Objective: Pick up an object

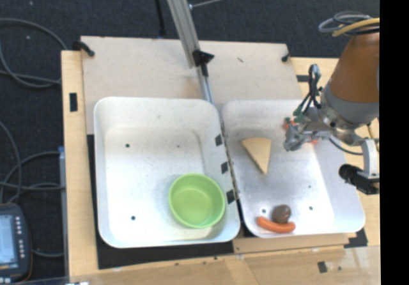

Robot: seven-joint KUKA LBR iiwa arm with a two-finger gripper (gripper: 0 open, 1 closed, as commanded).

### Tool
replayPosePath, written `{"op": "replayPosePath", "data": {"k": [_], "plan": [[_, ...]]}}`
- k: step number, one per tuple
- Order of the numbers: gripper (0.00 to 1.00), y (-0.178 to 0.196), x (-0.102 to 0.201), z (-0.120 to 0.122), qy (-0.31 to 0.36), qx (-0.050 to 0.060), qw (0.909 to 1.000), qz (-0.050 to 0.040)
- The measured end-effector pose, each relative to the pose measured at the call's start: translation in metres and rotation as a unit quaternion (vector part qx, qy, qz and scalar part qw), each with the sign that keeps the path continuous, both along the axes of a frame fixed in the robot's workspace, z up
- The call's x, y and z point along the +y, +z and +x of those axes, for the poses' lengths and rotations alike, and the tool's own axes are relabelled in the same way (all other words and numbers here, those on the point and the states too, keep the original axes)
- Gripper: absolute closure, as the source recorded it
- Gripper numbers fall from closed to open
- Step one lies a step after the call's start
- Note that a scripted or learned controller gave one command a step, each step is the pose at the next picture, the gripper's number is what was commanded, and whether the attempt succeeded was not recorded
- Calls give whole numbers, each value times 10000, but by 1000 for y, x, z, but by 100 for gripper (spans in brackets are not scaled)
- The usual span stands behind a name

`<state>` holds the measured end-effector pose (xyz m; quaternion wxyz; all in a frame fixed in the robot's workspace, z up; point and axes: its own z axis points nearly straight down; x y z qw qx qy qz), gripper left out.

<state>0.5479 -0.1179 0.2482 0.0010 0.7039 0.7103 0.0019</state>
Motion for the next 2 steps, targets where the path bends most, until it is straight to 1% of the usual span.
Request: {"op": "replayPosePath", "data": {"k": [1, 2], "plan": [[100, 9, 57, 3, -1, 0, 10000, 2], [100, -4, 111, 0, -13, 19, 10000, -6]]}}
